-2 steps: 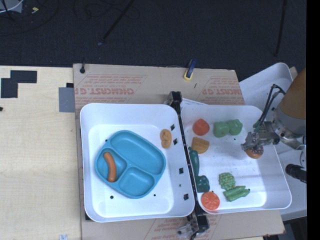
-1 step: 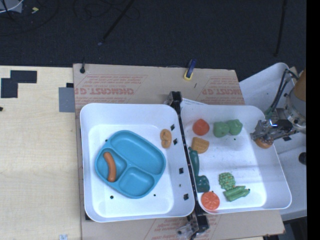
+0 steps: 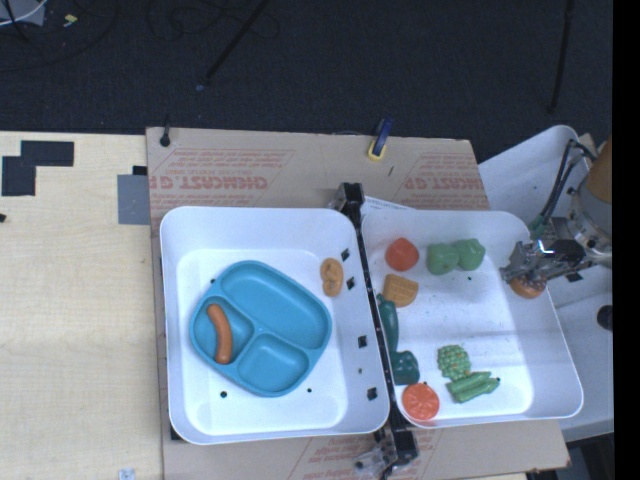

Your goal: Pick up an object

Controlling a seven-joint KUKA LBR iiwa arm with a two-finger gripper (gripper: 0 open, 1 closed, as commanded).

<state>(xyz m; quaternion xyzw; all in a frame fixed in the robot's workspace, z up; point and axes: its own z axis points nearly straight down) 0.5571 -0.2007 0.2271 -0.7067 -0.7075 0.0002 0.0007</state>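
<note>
My gripper (image 3: 527, 273) hangs over the right rim of the right bin (image 3: 548, 388), reaching in from the right. A small orange-brown object (image 3: 527, 289) sits between its fingertips, and the fingers are shut on it. Elsewhere in the right bin lie a red tomato (image 3: 402, 254), a green pepper (image 3: 456, 257), an orange piece (image 3: 400, 290), a dark green item (image 3: 389, 320), another dark green item (image 3: 405, 367), a knobbly green vegetable (image 3: 453, 359), a green pod (image 3: 472, 386) and a red slice (image 3: 421, 402).
The left bin (image 3: 185, 230) holds a blue divided plate (image 3: 283, 320) with an orange sausage (image 3: 221, 333) in its left compartment. A small yellow-orange item (image 3: 332, 276) lies by that bin's right wall. A black divider (image 3: 365, 298) separates the bins.
</note>
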